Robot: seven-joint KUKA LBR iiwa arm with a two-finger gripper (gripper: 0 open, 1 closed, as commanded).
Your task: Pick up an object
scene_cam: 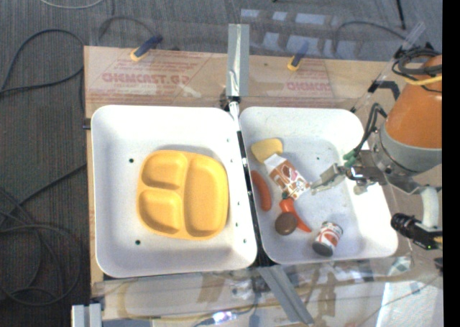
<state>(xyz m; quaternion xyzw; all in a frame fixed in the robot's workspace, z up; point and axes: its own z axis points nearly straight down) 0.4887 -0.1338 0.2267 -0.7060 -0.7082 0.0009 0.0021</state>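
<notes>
Jaws on the arm reach in from the right bin's right side and hang low over its middle, their tip just beside the carton's right edge. Whether they are spread or pressed together I cannot tell from up here; nothing shows between them.

Everything worth picking sits in that right bin. A yellow piece lies near the far left corner with the carton just below it; a sausage runs along the left wall. Toward the near edge are a carrot, a brown lump touching it, and a small can on its side. In the left bin rests a yellow tray.

To me this looks like the approach, with no grasp yet made. Next the jaws would need to settle squarely over one thing, probably the carton, drop around it and close before lifting. Its slanted lie and the crowding carrot could spoil the grip.
</notes>
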